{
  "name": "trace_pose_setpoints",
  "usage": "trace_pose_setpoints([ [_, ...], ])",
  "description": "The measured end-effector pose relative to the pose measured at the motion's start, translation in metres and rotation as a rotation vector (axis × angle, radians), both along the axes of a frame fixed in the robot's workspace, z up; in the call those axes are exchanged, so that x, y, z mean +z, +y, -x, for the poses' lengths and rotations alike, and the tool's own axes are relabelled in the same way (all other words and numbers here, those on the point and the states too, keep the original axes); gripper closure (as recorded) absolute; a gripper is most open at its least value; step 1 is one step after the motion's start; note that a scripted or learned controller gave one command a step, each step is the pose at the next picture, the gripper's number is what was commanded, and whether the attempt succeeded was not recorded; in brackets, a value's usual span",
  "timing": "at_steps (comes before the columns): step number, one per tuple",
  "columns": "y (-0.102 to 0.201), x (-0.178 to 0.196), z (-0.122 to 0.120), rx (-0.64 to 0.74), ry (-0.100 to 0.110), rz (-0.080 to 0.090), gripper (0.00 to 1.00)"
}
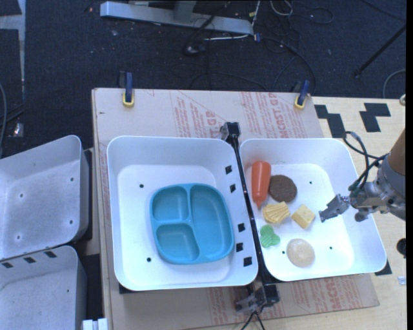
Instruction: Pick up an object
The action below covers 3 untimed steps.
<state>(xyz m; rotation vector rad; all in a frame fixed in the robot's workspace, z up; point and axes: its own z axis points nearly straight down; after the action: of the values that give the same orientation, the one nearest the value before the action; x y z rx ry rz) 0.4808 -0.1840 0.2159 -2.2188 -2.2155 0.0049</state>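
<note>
Nearest me, my hand point(333, 209) hangs in the right bin point(369, 258), fingers narrowly parted, holding nothing. The yellow cube point(303, 217) lies just to its left, the closest pick. Farther back, the orange carrot point(260, 181) runs front-to-back.

Floor: dark speckled carpet point(58, 58), black cables point(277, 45) trailing across it.
Table: pale printed board point(187, 113), two yellow clamps point(128, 98) at its far edge.
Far side: grey metal bar point(174, 18).
</note>
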Motion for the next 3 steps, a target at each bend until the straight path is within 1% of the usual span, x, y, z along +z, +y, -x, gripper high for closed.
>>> trace_pose_setpoints([
  [1,-0.001,-0.060,-0.008,0.000,-0.001,0.000,0.00],
  [2,0.007,-0.111,-0.015,0.001,-0.002,0.000,0.00],
  [3,0.006,-0.098,-0.016,-0.001,-0.007,0.002,1.00],
])
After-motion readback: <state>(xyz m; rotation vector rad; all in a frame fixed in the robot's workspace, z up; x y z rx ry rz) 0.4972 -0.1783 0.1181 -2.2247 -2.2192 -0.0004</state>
